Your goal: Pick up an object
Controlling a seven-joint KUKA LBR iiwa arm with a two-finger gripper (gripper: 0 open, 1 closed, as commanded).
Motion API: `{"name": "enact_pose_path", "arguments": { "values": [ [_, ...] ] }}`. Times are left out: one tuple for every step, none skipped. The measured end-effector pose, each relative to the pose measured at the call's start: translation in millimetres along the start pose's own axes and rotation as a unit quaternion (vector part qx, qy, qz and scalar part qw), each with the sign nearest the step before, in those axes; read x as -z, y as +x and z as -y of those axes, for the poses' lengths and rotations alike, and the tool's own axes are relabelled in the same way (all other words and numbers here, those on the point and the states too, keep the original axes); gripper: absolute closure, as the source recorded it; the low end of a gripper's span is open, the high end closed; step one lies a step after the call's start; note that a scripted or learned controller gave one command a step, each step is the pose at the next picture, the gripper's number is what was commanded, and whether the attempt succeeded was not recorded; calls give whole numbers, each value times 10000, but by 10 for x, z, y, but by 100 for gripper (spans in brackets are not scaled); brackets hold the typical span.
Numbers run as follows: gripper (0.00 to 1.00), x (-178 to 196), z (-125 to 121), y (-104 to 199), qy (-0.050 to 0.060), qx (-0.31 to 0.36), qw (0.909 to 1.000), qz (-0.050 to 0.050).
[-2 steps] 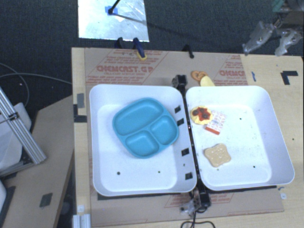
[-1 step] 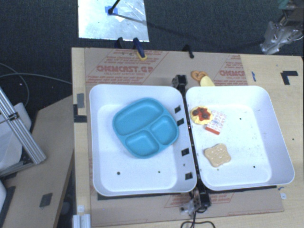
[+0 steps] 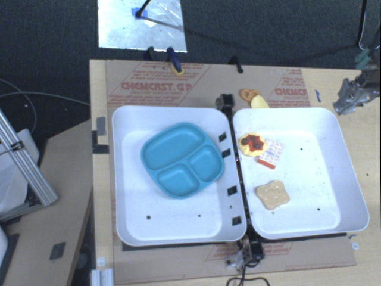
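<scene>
Hovering at the far right edge, beyond the right bin (image 3: 333, 159), the gripper (image 3: 352, 97) hangs over the surface with nothing visibly held; whether it is spread or pressed together cannot be told. Inside that bin lie a tan toast-shaped piece (image 3: 272, 194), a yellow piece with a red blotch (image 3: 251, 143) and a small printed packet (image 3: 271, 152). A blue divided plate (image 3: 181, 159) sits in the left bin (image 3: 128, 177)
</scene>
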State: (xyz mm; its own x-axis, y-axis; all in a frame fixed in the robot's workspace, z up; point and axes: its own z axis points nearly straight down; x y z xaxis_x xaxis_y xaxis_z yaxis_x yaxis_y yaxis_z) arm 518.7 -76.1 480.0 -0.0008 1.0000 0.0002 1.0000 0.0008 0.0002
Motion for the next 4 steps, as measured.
{"name": "enact_pose_path", "arguments": {
  "values": [
    [100,-410,333,891,11,52,10000,-7],
    [100,-1315,321,377,21,-20,10000,6],
    [100,-1655,287,998,0,39,10000,-6],
    [100,-1466,319,1660,-14,34,10000,-7]
  ]
}}
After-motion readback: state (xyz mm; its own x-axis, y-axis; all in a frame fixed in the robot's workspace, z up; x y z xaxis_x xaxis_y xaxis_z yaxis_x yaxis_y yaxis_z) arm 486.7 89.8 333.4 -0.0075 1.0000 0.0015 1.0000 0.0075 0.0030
